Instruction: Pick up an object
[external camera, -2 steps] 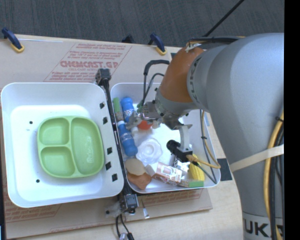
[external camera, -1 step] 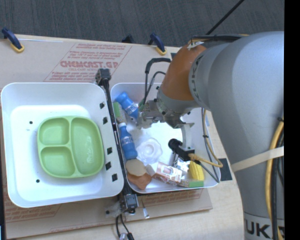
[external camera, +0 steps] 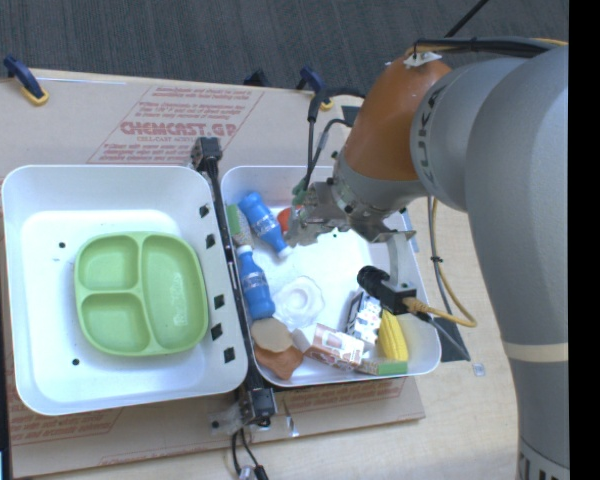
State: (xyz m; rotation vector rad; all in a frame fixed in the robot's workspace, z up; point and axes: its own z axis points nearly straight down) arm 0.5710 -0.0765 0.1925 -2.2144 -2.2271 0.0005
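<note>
The right bin (external camera: 325, 183) holds a jumble of objects. A blue bottle (external camera: 263, 223) lies near its far left wall, and a second blue bottle (external camera: 253, 283) lies along the left wall below it. My gripper (external camera: 302, 223) hangs low over the bin's far half, just right of the upper bottle, beside a small red-orange item (external camera: 285, 217). The grey wrist and orange band cover what lies beneath. A clear round cup (external camera: 300, 301) sits mid-bin. At the near edge are a brown piece (external camera: 275, 346), a printed packet (external camera: 337, 347) and a yellow corn cob (external camera: 393, 335).
The left bin (external camera: 40, 368) holds a green divided plate (external camera: 140, 293). Cardboard with red print (external camera: 170, 128) lies behind the bins. Blue clamps (external camera: 25, 78) grip the far edge. A black-and-white item (external camera: 363, 317) lies next to the corn.
</note>
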